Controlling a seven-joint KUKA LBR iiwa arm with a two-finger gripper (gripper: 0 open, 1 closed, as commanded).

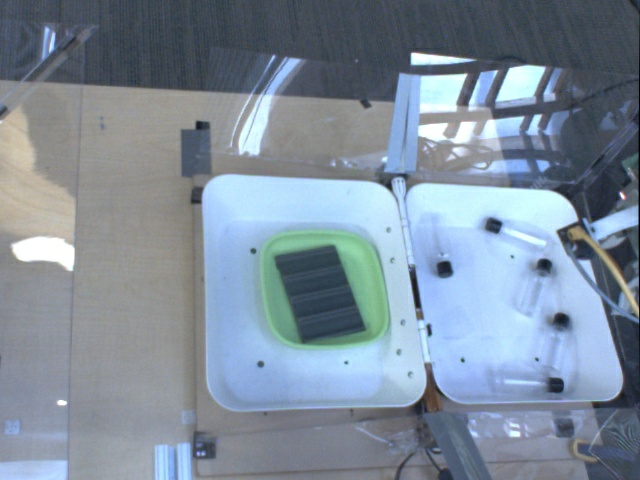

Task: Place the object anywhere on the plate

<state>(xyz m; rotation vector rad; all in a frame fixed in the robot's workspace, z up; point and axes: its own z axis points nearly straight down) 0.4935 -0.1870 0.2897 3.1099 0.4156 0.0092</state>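
Note:
A dark grey ribbed block (318, 293) lies flat on the green square plate (372, 313), roughly at its middle and turned slightly off the plate's edges. The plate sits in the centre of the left white bin (232, 363). Nothing touches the block or the plate.
The right white bin (475, 318) holds several clear vials with black caps, one near the back (508, 230) and one at the front (530, 380). A metal divider post (403, 133) stands behind the seam between the bins. Cables and a yellow hose (603, 243) crowd the right edge.

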